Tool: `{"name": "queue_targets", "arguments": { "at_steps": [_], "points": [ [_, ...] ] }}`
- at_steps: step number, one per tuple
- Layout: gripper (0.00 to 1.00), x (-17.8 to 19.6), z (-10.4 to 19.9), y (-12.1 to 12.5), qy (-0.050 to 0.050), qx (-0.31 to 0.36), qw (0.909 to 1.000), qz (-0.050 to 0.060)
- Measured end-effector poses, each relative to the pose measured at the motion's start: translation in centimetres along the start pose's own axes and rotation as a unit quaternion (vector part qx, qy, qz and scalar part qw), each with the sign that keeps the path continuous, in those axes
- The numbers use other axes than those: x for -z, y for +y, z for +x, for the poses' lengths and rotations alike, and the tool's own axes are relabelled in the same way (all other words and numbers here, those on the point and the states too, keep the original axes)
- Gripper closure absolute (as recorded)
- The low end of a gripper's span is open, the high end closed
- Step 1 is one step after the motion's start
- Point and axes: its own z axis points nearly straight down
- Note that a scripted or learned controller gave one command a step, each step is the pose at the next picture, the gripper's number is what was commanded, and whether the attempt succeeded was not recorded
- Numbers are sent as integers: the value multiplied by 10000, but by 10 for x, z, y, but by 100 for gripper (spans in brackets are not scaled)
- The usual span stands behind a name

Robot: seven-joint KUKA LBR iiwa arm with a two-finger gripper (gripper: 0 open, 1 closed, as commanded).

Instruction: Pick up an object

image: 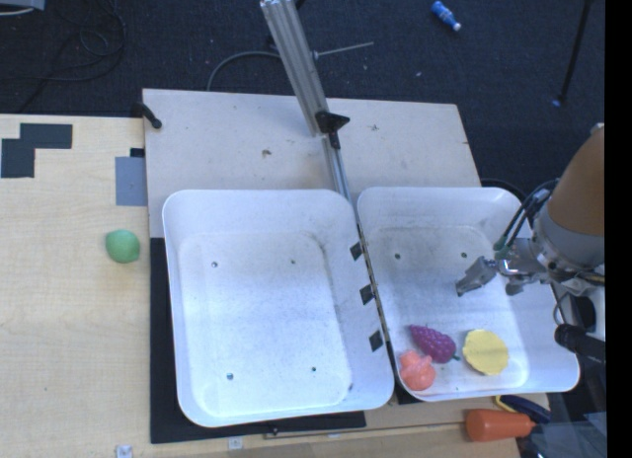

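From the one slanted view above, we see the grey arm with its orange band (583,190) entering at the right edge of the frame, its upper part cut off there. Its claw (486,276) hangs over the right shallow white plastic bin (434,211), at mid-right of the frame; we cannot tell how far it is open, and nothing shows between its tips. Along that bin's lower edge lie a purple knobbly grape-like toy (433,343), an orange-pink rounded toy (417,371) touching it, and a flat yellow round piece (486,351) just beside. The left white bin (188,249) fills the centre. A green ball (122,246) rests on the wooden tabletop (59,347) at left. We read no writing anywhere.
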Motion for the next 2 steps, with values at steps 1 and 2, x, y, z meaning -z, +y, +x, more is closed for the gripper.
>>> {"name": "queue_targets", "arguments": {
  "at_steps": [1,2],
  "points": [
    [0,-45,-5,3,-1,0,10000,-3],
    [100,-33,-6,3,-7,-10,10000,-23]
  ]
}}
